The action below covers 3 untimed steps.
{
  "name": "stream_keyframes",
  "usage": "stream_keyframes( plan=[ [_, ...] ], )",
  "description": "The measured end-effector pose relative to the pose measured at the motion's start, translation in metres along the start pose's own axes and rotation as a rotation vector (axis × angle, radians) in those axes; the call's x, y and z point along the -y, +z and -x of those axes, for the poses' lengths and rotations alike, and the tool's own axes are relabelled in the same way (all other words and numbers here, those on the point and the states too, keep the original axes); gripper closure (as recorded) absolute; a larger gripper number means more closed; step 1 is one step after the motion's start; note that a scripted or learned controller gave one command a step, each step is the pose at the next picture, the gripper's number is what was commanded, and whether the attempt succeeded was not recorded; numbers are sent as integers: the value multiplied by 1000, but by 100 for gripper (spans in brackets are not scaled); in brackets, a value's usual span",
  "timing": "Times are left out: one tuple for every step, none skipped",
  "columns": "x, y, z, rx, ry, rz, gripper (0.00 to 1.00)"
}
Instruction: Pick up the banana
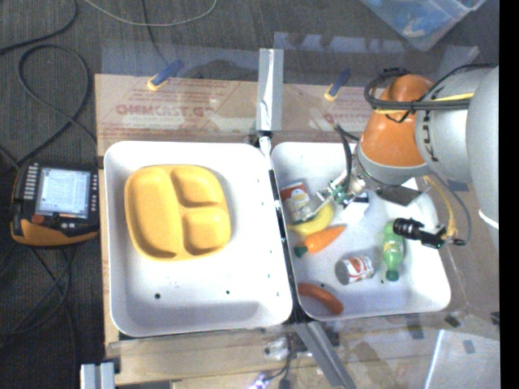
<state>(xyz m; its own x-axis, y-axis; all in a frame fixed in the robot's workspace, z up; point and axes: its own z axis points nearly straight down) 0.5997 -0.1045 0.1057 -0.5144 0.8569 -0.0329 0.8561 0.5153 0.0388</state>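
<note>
The robot's gripper [340, 191] hangs low in the right bin [430, 294], its tip just beside the upper end of the banana [319, 220]; whether it is open or closed cannot be told, as the tip is small and blurred against the clutter. The banana lies on the bin floor left of centre, curving down and to the left from the gripper, with a small jar [297, 201] touching it on its upper left and a carrot [323, 239] lying just below it, tilted. Further out, a tin can [354, 268] rests on its side near the middle of the bin, a green bottle [392, 255] stands just to its right, and a sausage [319, 297] lies near the bin's front edge. The arm [422, 132], grey with an orange band, reaches in from the right over the bin's back corner. The left bin [195, 298] holds a yellow divided tray [178, 210] in its upper half. A teach pendant [55, 203] sits on the floor to the left of the bench.
</note>
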Motion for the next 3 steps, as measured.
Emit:
stream_keyframes(
  plan=[
    [-2, -8, -4, -12, -1, -3, 100],
    [-93, -75, -27, -27, 182, -43, 100],
    [-84, -74, 0, -9, 885, -55, 100]
  ],
)
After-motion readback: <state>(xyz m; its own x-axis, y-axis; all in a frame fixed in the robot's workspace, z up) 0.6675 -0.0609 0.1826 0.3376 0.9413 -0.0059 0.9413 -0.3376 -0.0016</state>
